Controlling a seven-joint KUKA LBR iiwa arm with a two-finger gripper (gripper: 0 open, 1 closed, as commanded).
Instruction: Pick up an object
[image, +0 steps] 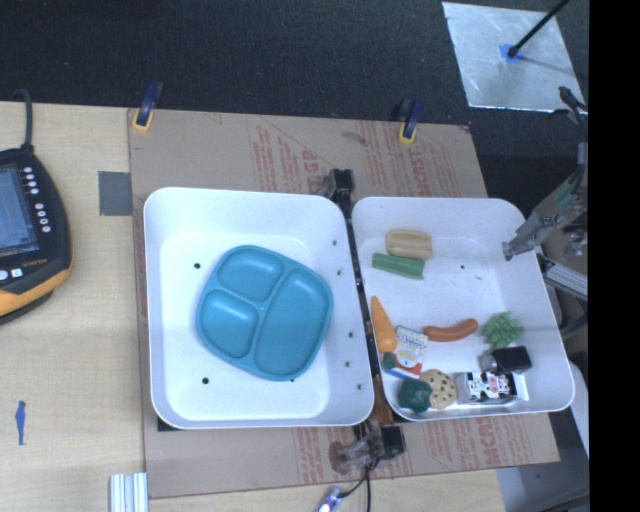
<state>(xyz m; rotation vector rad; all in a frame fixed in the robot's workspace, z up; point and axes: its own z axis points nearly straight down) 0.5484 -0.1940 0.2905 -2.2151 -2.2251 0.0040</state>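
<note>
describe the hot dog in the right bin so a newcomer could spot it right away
Start at the right-hand white bin, the one crowded with toy food beside the bin holding the blue plate. Near that bin's middle lies the hot dog, a slim reddish-orange sausage, slightly curved, running left to right. The carrot to its left is brighter orange and tapered; the leafy green piece to its right is bushy.

One fixed camera looks down at a slant from above the table (80, 330), taking in both white bins (160, 400) side by side.
</note>
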